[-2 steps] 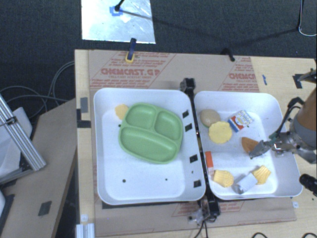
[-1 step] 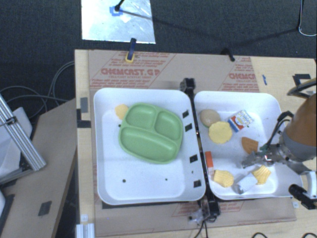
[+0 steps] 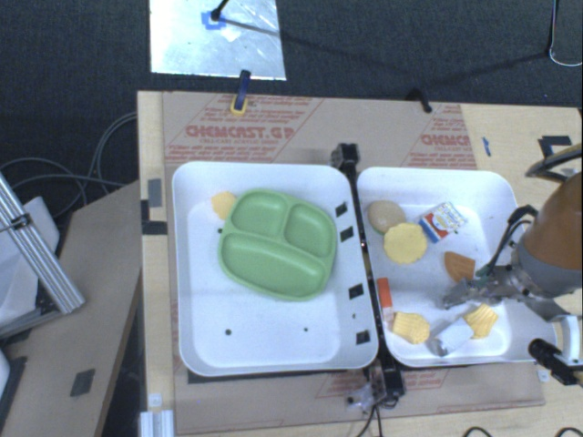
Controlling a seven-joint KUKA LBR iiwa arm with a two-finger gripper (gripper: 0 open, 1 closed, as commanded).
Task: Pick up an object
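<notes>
Gripper [image 3: 466, 291]: low in right bin [image 3: 496, 189], near front edge; grip state impossible to tell. Yellow crinkled piece [image 3: 481, 320]: just beside, frontward.

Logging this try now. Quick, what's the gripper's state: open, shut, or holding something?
Gripper: cannot be told; it sits low in the right bin by the yellow pieces.

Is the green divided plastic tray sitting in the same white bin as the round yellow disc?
No, the green divided tray lies in the left white bin, while the round yellow disc lies in the right white bin.
</notes>
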